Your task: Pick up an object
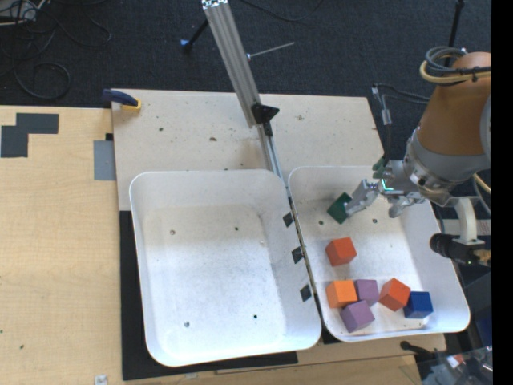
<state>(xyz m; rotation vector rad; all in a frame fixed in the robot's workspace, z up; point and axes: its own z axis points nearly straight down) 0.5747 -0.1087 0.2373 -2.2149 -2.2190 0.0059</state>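
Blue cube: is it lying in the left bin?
No, the blue cube sits in the right bin, beside an orange-red cube near its front corner.

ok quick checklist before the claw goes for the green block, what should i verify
1. Green block lies in the right bin, upper part: ok.
2. Claw sits close beside the block, at its upper right: ok.
3. Block between the claw's fingers: cannot tell, contact is not clear.
4. Space around the green block: ok, the nearest red block lies apart, below it.
5. Other blocks clustered at the bin's lower end, away from the claw: ok.
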